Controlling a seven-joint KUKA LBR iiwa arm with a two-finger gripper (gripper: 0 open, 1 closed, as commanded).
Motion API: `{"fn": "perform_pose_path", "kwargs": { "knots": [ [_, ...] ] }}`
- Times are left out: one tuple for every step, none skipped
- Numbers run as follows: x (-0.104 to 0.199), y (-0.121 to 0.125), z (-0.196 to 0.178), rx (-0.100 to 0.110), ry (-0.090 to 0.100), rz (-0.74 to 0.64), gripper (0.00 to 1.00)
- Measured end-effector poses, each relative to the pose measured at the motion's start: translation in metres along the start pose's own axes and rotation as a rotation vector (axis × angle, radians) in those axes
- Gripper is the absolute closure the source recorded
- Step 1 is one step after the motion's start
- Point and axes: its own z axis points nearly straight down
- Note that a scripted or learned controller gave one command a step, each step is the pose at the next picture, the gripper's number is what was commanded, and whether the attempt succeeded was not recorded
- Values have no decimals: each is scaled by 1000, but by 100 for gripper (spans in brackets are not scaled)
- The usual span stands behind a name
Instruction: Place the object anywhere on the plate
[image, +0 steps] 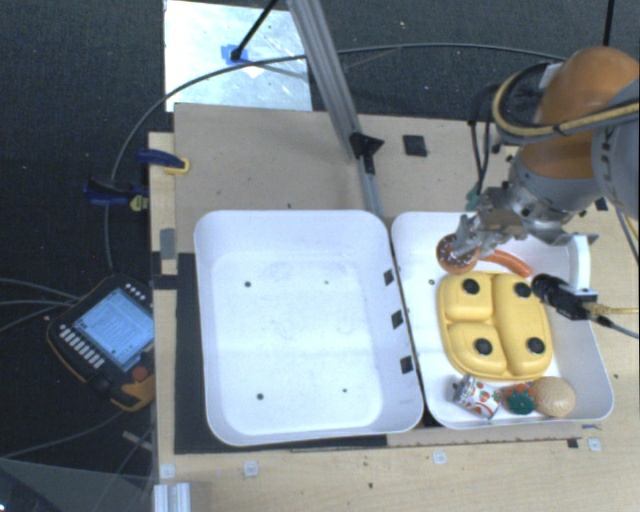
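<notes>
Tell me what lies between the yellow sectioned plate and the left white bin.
In the camera view, bare white floor of the right bin separates the yellow sectioned plate from the left white bin.

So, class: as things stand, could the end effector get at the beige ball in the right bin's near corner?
Probably yes: the beige ball lies uncovered beside the yellow plate, open from above, and the end effector hovers over the same bin.

Left bin (295, 325): floor bare, open from above. Right bin (420, 330): yellow plate (497, 325) fills the middle. Small items (515, 397) crowd the near rim; orange piece (505, 262) lies at the far side. Arm (570, 120) overhangs the far right corner.
</notes>
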Motion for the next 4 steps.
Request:
{"fn": "perform_pose_path", "kwargs": {
  "knots": [
    [49,7,13,0,0,0,100],
    [95,15,7,-1,1,0,100],
    [156,24,7,-1,1,-1,100],
    [207,36,23,0,0,0,100]
  ]
}}
